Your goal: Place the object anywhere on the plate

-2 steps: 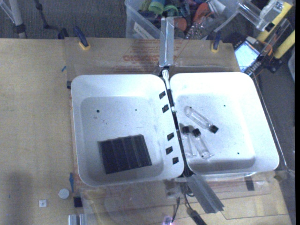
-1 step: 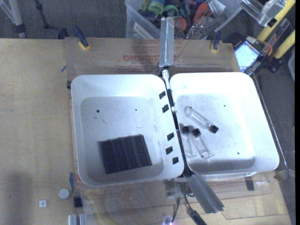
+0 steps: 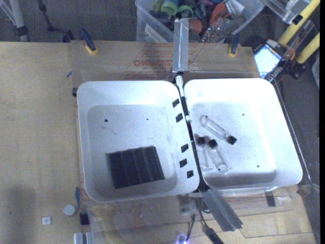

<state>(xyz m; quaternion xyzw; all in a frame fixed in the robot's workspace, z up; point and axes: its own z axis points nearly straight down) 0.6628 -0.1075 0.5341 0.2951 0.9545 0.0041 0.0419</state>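
1. Left bin (image 3: 91, 136): dark ribbed plate (image 3: 136, 166) lies flat on the floor, toward the near-left corner. It's rectangular, turned slightly off square to the bin walls. Nothing on it, so the task is not yet done.
2. Right bin (image 3: 264, 136): three clear vials w/ black caps, all lying down in the left half of the floor.
   - long vial (image 3: 217, 129): axis runs diag., upper-left to lower-right, cap at the lower-right end.
   - middle vial (image 3: 218, 156): cap at the far end, body pointing toward the near wall w/ a slight lean right.
   - left vial (image 3: 204, 154): just beside the middle vial, roughly parallel, close to the inner wall. Glass is faint against the white, outline uncertain.
3. Task doesn't say which vial is "the object". Judgement: the long vial is the most separate and so the easiest pick; the other two are near enough to crowd each other.
4. Gripper: opening state cannot tell from this frame.
5. Key relation: the vials lie to the view's right of the plate, w/ the bins' joined rims (image 3: 184, 136) between them. The arm comes in from the right, so the vial bin is on its near side and the plate is beyond it.
6. Judgement for the next move: close across the long vial's short axis, i.e. jaws set perpendicular to that diag., then lift clear of the rims and carry left and toward the near side.
7. Risk: smooth round glass may roll or slip.
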